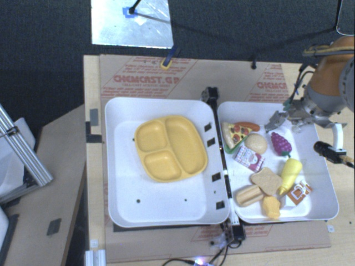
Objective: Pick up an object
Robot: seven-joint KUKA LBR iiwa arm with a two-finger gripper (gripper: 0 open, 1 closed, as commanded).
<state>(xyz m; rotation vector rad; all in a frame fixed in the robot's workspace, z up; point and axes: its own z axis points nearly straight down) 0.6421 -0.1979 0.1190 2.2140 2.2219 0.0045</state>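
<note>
- Camera view: we see the desk (94, 143) carrying two shallow white bins side by side, the left bin (119, 204) and the right bin (327, 201), their inner walls meeting along a black hinged seam.
- The left bin holds a yellow divided tray (169, 147), lying flat near the middle; we judge it a place to sort things into, not a thing to pick.
- All the small toy foods lie in the right bin, so the task's object must come from there. A pizza slice (237, 133) lies at the upper left, a pale bun (255, 143) touches it, and a small printed packet (249, 159) sits just below.
- Purple grapes (281, 143) lie apart towards the right, with a yellow pear (290, 173) below them; we judge the grapes the easiest target, since bare bin floor surrounds them.
- A toast slice (266, 180), a bread roll (248, 194), a yellow cheese piece (271, 206) and an orange card (300, 192) crowd the lower part, touching or overlapping, which would make a clean grasp harder.
- The hand (288, 117) hangs over the upper edge of the right bin, just above the grapes and near the bun. Nothing is between its fingers; how far apart they stand we cannot tell from this slant.
</note>
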